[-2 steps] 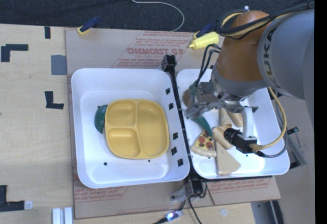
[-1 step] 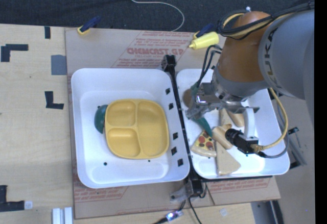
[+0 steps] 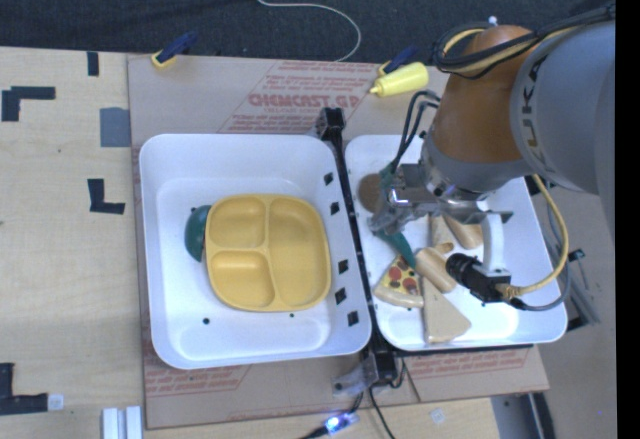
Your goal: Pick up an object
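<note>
We see the hand (image 3: 392, 219) low inside the right bin (image 3: 530, 327), near that bin's left wall, hanging from the grey arm (image 3: 560, 97) with its orange band (image 3: 480, 107). The arm's bulk covers much of the bin's upper half, and we cannot tell whether the hand is spread or pressed together, nor whether anything sits in it.

Just below the hand lies a thin green piece (image 3: 403, 249), and below that a toy pizza slice (image 3: 402, 282) with red dots, close to the bin's left wall. Beside the slice to the right are a tan bread-like piece (image 3: 437, 269) and a pale wedge (image 3: 443, 317) that reaches toward the bin's bottom edge. These crowd together, touching or nearly so. A brown round thing (image 3: 371, 192) shows at the hand's upper left, partly hidden. A yellow cable (image 3: 555, 267) loops down the arm's right side, over the bin's right part.

A black divider (image 3: 350, 227) runs between the two bins. In the left bin (image 3: 170, 327) a yellow sectioned plate (image 3: 268, 252) lies near the middle, with a dark green thing (image 3: 196, 232) tucked under its left edge.

Both bins rest on a cardboard sheet (image 3: 260, 102) on the surface (image 3: 60, 277). A yellow clamp (image 3: 400, 80) grips the sheet's top edge, and a blue and yellow one (image 3: 173, 49) its top left corner.
</note>
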{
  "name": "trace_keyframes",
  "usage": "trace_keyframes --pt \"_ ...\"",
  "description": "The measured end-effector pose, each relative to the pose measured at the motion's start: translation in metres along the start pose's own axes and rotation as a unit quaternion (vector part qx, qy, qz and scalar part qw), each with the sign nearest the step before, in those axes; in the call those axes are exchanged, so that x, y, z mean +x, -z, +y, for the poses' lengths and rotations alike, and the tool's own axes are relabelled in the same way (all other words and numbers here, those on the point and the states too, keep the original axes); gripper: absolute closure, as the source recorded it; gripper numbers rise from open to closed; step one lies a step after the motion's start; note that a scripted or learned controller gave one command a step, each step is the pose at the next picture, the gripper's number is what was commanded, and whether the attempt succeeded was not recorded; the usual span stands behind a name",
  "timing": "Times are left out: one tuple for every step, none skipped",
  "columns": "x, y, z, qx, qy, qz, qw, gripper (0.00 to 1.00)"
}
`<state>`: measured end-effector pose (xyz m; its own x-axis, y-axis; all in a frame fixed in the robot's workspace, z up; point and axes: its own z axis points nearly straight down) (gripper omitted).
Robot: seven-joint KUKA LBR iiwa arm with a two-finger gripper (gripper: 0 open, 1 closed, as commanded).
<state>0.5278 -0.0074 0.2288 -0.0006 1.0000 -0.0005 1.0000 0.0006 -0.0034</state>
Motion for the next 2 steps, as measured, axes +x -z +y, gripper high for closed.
trace_keyframes --pt "0.014 -0.009 -0.006 0.0 0.0 0.0 1.0 1.0" --pt "0.004 -0.012 0.008 -0.001 0.0 0.0 1.0 1.0"
